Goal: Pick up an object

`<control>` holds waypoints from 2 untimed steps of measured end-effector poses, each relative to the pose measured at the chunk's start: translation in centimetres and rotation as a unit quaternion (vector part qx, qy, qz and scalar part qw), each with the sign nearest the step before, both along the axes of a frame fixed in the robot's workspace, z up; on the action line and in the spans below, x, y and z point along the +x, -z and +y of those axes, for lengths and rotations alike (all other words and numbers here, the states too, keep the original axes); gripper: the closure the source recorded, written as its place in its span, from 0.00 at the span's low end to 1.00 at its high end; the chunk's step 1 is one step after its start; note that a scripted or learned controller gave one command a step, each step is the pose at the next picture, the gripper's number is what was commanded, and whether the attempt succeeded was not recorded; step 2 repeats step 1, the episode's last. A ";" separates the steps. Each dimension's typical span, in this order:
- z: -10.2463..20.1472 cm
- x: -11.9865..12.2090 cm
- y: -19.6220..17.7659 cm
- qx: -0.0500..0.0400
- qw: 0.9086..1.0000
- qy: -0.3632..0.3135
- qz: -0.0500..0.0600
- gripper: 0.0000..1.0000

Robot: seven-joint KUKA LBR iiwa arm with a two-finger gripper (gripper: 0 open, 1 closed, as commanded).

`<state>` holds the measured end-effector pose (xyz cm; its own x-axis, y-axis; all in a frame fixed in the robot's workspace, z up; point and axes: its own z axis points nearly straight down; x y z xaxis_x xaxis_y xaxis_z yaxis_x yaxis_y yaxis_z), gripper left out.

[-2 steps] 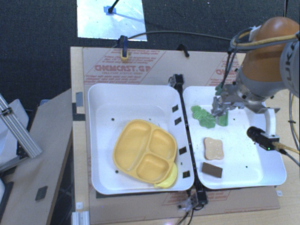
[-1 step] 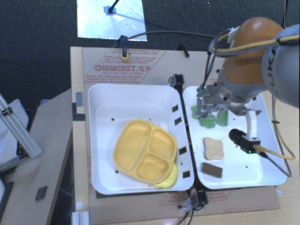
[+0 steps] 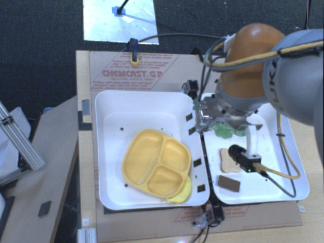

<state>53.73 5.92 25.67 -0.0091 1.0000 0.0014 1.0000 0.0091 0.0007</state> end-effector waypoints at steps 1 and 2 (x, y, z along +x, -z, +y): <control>5.0 -0.4 0.1 0.001 1.000 -0.001 0.000 1.00; 5.0 -0.4 0.1 0.001 1.000 -0.001 0.000 1.00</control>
